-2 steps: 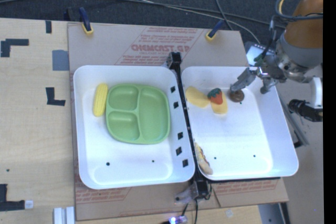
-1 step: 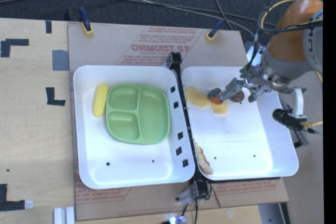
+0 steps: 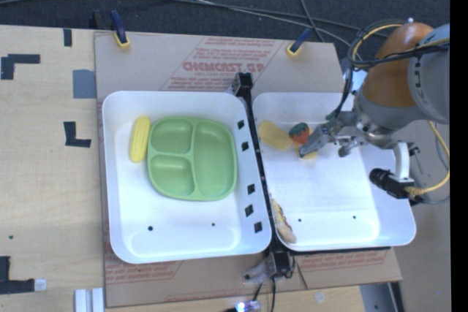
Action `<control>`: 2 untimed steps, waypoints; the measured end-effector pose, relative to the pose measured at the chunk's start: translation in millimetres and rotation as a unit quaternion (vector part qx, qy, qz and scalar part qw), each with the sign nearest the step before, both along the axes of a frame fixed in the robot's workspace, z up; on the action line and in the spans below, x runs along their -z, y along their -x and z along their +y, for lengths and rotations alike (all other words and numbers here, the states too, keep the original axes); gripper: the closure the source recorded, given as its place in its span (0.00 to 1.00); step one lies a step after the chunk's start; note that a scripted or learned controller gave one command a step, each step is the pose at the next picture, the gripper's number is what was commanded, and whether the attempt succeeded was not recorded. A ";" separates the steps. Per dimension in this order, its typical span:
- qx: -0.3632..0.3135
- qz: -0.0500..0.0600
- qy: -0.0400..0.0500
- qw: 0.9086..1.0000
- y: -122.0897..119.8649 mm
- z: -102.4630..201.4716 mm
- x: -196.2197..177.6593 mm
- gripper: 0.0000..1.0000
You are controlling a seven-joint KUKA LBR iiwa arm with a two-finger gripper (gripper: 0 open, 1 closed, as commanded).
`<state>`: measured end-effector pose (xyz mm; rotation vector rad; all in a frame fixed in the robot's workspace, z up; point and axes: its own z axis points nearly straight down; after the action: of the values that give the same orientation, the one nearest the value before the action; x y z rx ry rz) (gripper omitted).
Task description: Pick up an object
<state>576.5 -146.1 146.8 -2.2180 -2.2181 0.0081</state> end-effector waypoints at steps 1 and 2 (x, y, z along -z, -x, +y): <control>0.000 0.000 0.000 1.000 1.6 -8.4 49.0 0.00; -0.001 -0.002 0.000 1.000 0.2 -7.2 36.1 1.00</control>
<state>576.3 -153.3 110.7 -2.2169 -2.2230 0.0034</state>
